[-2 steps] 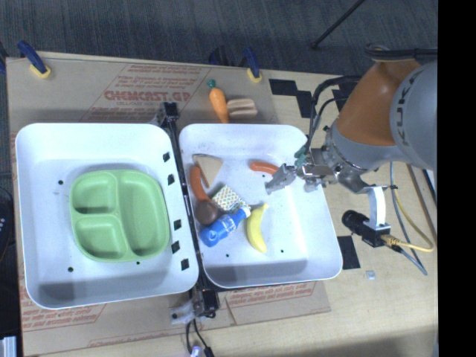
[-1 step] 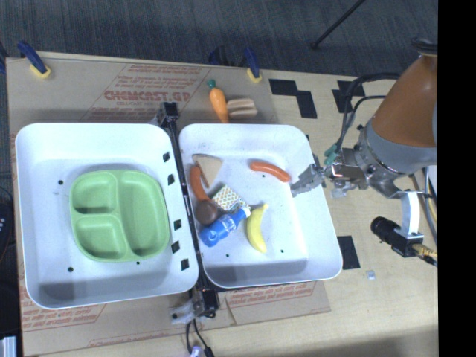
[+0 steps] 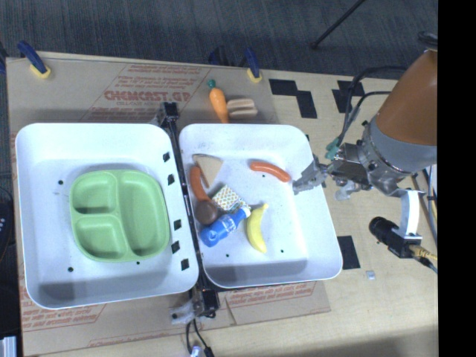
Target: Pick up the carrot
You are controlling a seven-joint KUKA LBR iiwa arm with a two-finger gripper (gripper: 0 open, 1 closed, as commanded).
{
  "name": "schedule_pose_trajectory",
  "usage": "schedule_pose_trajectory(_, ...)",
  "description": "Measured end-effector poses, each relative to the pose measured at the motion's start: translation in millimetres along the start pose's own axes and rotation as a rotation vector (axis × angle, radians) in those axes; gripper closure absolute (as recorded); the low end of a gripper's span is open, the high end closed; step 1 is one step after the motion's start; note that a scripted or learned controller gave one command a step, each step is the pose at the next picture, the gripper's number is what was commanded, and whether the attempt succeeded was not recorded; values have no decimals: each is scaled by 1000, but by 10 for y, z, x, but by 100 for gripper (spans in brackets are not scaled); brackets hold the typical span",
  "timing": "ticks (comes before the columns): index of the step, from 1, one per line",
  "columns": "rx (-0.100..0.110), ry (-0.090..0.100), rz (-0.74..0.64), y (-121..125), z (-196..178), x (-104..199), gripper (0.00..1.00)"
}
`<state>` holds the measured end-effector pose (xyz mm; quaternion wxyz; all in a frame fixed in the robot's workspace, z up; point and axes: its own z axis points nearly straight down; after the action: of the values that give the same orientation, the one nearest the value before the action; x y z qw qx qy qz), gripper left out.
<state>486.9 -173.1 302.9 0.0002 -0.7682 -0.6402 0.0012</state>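
The carrot point(image 3: 217, 104) is orange with a small green top. It lies on the cardboard just behind the right bin point(image 3: 316, 233), outside both bins, next to a tan layered bun point(image 3: 242, 108). My gripper point(image 3: 307, 178) hangs over the right rim of the right bin, well to the right of and nearer than the carrot. It sits close to the end of a red-orange sausage point(image 3: 269, 170). I see nothing held in it.
The right bin holds a banana point(image 3: 256, 227), a blue bottle point(image 3: 222, 227), a bread wedge point(image 3: 210, 167), a checkered piece point(image 3: 227, 197) and a reddish stick point(image 3: 197, 182). A green divided plate point(image 3: 119, 214) lies in the left bin point(image 3: 30, 199). Blue clamps point(image 3: 253, 64) grip the bench's back edge.
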Motion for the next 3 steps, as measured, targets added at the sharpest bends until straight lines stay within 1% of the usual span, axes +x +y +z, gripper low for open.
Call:
schedule_pose_trajectory(1,3,2,-168,-65,800,-255,0)
schedule_pose_trajectory(2,3,2,-299,-196,1140,484,0)
schedule_pose_trajectory(3,-2,0,-541,-154,118,280,0)
